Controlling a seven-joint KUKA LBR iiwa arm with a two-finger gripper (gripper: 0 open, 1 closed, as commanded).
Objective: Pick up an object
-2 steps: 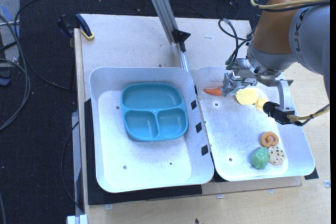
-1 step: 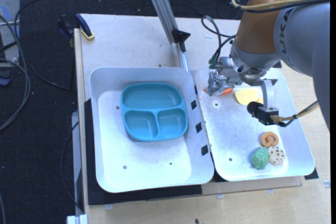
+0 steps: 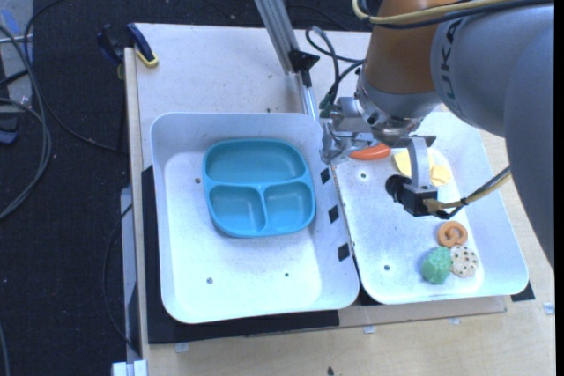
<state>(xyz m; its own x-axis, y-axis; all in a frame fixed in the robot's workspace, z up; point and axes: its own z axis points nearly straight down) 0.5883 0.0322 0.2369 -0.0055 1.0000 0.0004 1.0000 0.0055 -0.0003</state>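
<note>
Orange obj (image 3: 374,152) half-hidden by arm (image 3: 414,31)

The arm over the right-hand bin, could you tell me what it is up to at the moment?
The arm reaches in from the right, with its gripper low at the far left corner of the right bin, next to an orange piece. No grasp is visible yet. A yellow piece, a ring, a green ball and a cookie lie in the same bin. A blue tray sits in the left bin.
</note>
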